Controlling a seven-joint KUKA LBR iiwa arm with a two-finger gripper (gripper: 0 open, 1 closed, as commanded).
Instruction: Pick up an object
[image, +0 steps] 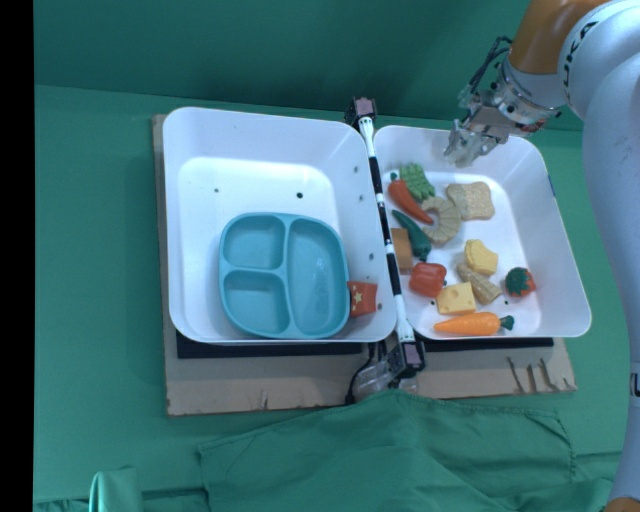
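Note:
My gripper (466, 148) hangs over the far rim of the right bin (560, 270), open, with nothing between its fingers. Just below it in that bin lie a bread slice (471, 200), a carrot with a leafy top (410, 195) and a round tan slice (443, 220). Nearer the front of the bin are a green chilli (413, 233), a red pepper (428, 278), a cheese wedge (457, 298), a strawberry (518, 281) and an orange carrot (470, 323).
The left bin (200, 150) holds a teal divided plate (283, 275) and a small red box (362, 297) at its front right corner. A black-and-white bar (382, 215) runs between the bins. Green cloth (400, 450) is bunched in front of the bench.

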